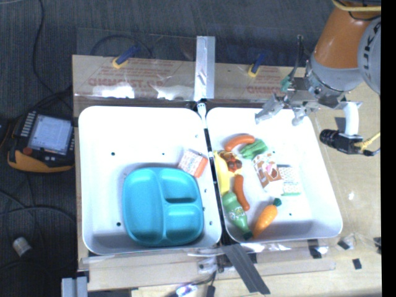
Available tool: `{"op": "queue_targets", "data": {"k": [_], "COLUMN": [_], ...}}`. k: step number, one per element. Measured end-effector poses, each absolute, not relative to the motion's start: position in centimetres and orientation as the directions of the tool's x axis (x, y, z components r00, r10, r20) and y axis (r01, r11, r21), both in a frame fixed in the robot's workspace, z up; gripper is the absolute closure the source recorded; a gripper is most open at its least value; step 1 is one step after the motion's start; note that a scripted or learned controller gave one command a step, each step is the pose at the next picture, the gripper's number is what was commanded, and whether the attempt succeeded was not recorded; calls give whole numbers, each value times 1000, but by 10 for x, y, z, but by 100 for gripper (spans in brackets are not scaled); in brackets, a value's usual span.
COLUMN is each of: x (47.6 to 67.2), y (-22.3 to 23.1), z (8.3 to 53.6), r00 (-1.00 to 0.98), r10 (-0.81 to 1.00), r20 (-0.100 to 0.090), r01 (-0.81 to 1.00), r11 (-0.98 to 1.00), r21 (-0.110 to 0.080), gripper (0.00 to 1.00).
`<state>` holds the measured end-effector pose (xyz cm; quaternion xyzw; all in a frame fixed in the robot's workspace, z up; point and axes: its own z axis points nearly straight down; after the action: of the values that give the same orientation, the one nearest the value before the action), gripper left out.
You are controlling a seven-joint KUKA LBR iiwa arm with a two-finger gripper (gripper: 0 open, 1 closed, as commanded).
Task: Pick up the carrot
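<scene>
The carrot (265, 217), orange with a small green top, lies near the front of the right bin (312, 166), tilted with its tip toward the front left. My gripper (283, 112) hangs over the back edge of the right bin, well behind the carrot and apart from it. Its two fingers (268, 112) are spread with nothing between them.
The right bin also holds a sausage (238, 142), a green vegetable (254, 148), a second sausage (241, 192), a green bottle (234, 210), a yellow banana (219, 169) and printed packets (278, 173). The left bin holds a blue divided tray (162, 206) and a small carton (193, 163).
</scene>
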<state>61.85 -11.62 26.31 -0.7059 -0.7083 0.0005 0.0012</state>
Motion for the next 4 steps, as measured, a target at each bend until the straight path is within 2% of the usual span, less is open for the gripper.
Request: {"op": "queue_targets", "data": {"k": [1, 2, 3, 4], "x": [541, 532, 485, 489], "y": [-101, -104, -145, -132], "z": [163, 164, 92, 91], "r00": [-13, -222, -120, -387], "r10": [1000, 975, 993, 922], "r20": [1, 0, -2, -15], "r01": [1000, 975, 993, 922], "r11": [13, 222, 120, 387], "r21": [-4, -2, 3, 13], "gripper": [0, 0, 0, 0]}}
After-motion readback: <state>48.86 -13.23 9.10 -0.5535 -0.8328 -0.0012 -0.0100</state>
